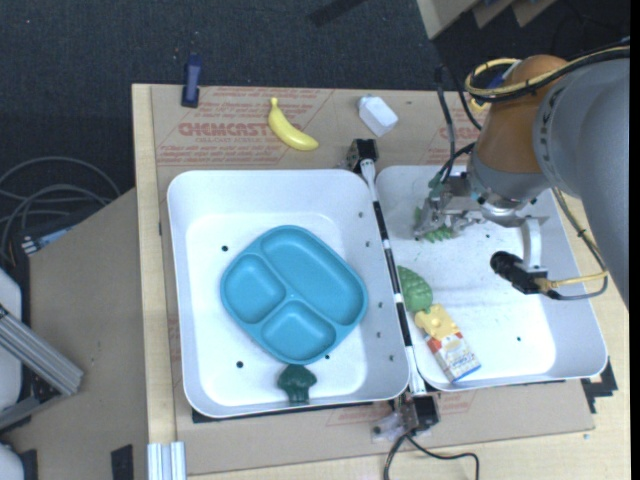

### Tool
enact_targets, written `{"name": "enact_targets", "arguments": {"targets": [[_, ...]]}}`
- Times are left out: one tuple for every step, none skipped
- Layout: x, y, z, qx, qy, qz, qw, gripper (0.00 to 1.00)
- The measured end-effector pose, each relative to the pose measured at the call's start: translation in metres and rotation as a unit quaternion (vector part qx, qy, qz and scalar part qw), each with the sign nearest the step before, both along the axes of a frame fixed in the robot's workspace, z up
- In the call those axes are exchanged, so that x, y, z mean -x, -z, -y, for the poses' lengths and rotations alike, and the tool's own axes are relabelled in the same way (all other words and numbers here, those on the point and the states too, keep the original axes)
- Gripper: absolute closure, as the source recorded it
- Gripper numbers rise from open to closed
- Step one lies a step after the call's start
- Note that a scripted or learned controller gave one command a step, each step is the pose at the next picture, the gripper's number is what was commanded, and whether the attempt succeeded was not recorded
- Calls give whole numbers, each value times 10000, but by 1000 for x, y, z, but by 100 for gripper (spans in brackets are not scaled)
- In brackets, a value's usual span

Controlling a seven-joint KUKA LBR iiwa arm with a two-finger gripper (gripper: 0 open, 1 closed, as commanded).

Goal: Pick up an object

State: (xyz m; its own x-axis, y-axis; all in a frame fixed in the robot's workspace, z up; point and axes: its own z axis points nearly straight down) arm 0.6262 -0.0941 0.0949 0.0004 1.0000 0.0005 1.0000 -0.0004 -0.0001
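My gripper [441, 214] is down in the right bin [560, 343], near its back left corner. A small dark green object [434, 233] lies right beneath and in front of it, partly hidden by the gripper. A light green lumpy object [415, 291] rests against the bin's left wall. In front of that lies a yellow, red and white pack [448, 341]. The grey arm with its orange band [515, 128] comes in from the upper right.
The left bin [195, 238] holds a blue divided plate [291, 292] and a dark green broccoli-like piece [296, 381] at its front wall. Behind the bins on the bench lie a yellow banana [290, 128], a white block [378, 115] and a small blue item [191, 79].
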Motion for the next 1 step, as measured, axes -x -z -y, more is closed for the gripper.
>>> {"name": "enact_targets", "arguments": {"targets": [[37,-91,-34,1,-6,11,10000,100]]}}
